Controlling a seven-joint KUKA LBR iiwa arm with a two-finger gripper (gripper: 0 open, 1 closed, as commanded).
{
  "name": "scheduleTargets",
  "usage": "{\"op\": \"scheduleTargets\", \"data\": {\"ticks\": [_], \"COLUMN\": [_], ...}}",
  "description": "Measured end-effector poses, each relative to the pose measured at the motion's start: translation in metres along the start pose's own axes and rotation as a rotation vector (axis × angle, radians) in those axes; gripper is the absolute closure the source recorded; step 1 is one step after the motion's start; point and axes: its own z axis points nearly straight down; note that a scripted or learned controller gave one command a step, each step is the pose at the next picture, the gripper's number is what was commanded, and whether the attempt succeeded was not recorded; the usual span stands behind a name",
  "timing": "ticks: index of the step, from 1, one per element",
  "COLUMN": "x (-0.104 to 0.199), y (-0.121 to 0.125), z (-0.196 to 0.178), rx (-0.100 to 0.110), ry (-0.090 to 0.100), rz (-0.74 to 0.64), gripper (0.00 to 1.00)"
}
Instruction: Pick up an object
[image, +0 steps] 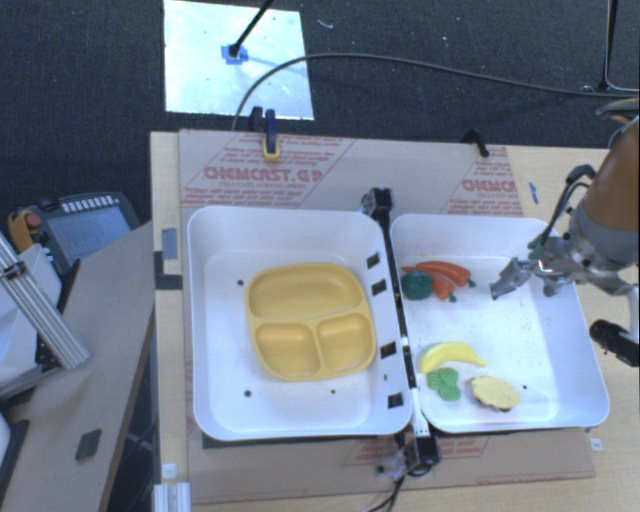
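Dark carpet floor (80, 100) lying behind tan wooden surface (165, 300). Shiny silver sheet (235, 60) lying on floor, black cable (420, 68) running across. Grey side table (85, 340) standing at left, screen device (85, 232) sitting beside it.

The brown sheet (340, 165) under the 2 white bins carries red print. Along its far edge, near the left corner, "CHEMCAST GP" (264, 174) reads upside down, with a line of smaller red print beside it too small to read. Near the far right corner the same red lettering (488, 187) runs again, partly cut off by the bin and not legible in full.
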Motion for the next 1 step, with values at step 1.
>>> {"op": "scheduleTargets", "data": {"ticks": [1], "x": [-0.0041], "y": [0.0091], "z": [0.0509], "rx": [-0.001], "ry": [-0.001], "rz": [0.000], "gripper": [0.00]}}
